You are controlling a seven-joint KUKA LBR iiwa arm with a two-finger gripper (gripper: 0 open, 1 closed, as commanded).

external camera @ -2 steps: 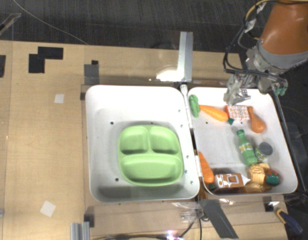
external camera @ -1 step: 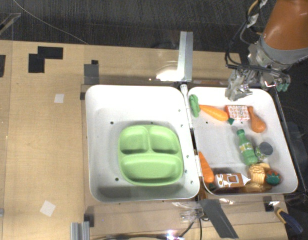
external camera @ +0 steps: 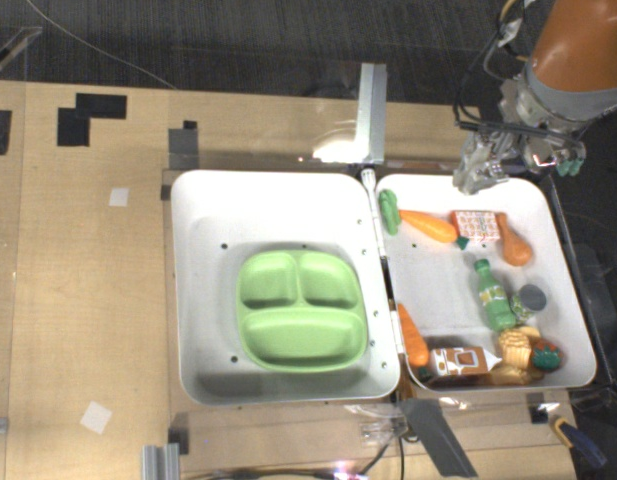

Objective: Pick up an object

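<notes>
Lying crosswise carrot (external camera: 428, 226), tip pointing right

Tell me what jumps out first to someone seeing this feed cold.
The bright green divided plate sits alone in the middle of the left bin. The right bin is cluttered with toy food: a carrot near the top, a green bottle right of centre, a brown carton along the bottom. The arm's hand hovers over that bin's top edge.
</notes>
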